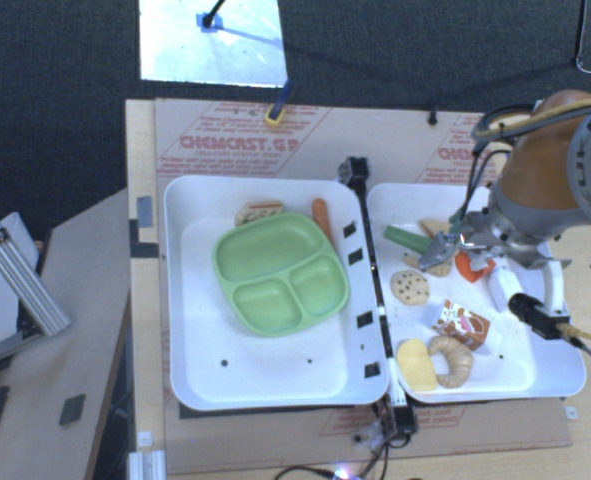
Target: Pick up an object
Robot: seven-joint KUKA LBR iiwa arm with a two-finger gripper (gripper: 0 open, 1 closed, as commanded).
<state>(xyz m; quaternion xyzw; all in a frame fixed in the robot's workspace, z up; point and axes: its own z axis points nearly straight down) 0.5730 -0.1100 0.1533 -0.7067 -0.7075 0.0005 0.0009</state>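
My gripper (439, 255) hangs low over the upper middle of the right bin (550, 373), with the grey arm coming in from the right. Just beneath and beside it lie a green piece (406, 238), a tan piece (434, 229) and an orange piece (469, 265). A brown cookie (409, 287) lies a little below and left of the gripper. Nearer the front are a red-and-white packet (462, 322), a tan croissant (454, 358) and a yellow piece (416, 364). I see nothing held in the gripper.
The left bin (190, 368) holds a green divided plate (279, 273), with a slice of toast (260, 211) and a sausage (321, 216) behind it. A black-clipped wall (367, 268) divides the bins. A white piece (502, 288) lies under the wrist.
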